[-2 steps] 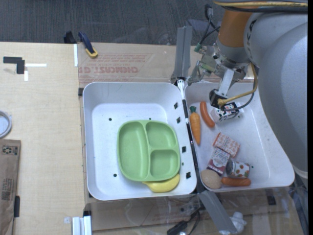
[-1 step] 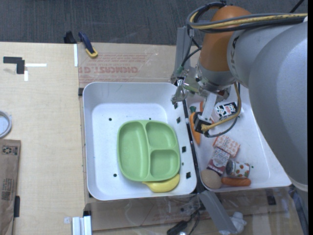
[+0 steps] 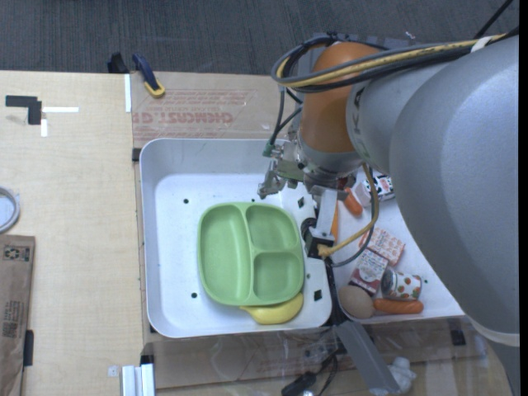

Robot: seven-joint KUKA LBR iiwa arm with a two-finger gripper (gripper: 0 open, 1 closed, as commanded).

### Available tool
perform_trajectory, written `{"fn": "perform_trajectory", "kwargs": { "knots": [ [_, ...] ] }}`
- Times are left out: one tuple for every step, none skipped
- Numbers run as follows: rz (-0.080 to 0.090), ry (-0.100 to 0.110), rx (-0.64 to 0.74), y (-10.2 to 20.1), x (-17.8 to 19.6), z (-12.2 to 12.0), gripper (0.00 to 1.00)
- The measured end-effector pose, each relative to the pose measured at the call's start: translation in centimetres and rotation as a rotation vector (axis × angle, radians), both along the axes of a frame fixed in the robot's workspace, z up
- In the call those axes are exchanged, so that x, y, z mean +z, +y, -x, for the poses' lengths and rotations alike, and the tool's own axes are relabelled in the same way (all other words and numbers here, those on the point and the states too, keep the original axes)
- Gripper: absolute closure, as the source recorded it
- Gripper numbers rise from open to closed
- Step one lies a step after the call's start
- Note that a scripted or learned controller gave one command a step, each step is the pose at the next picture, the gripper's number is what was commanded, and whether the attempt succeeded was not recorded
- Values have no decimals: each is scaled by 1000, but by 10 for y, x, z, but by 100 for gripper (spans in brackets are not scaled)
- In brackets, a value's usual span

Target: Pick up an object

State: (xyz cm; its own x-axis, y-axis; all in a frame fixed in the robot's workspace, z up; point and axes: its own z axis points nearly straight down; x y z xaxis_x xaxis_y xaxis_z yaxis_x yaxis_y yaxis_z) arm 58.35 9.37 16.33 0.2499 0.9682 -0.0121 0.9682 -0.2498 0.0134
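A green divided plate (image 3: 247,254) lies in the left white bin (image 3: 165,221), slightly right of the middle. From under the plate's near edge a yellow banana-like object (image 3: 276,312) pokes out. My gripper (image 3: 276,184) hangs over the back right part of this bin, just past the plate's far rim. The orange wrist band and grey arm cover the space above and to its right. The right bin (image 3: 437,297) holds a carrot (image 3: 398,307), a beige egg-shaped thing (image 3: 356,301), a small patterned cup (image 3: 402,285) and a red-and-white packet (image 3: 386,244).
A second orange piece (image 3: 353,202) lies by the wrist in the right bin. Cardboard (image 3: 198,110) lies flat behind the left bin, with a blue-and-yellow clamp (image 3: 148,77) at its far edge. A tape roll (image 3: 7,211) sits at the bench's left edge.
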Motion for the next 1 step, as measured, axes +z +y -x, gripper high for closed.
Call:
{"fn": "perform_trajectory", "kwargs": {
  "knots": [
    [-13,12,-22,29,-42,36,0]
  ]
}}
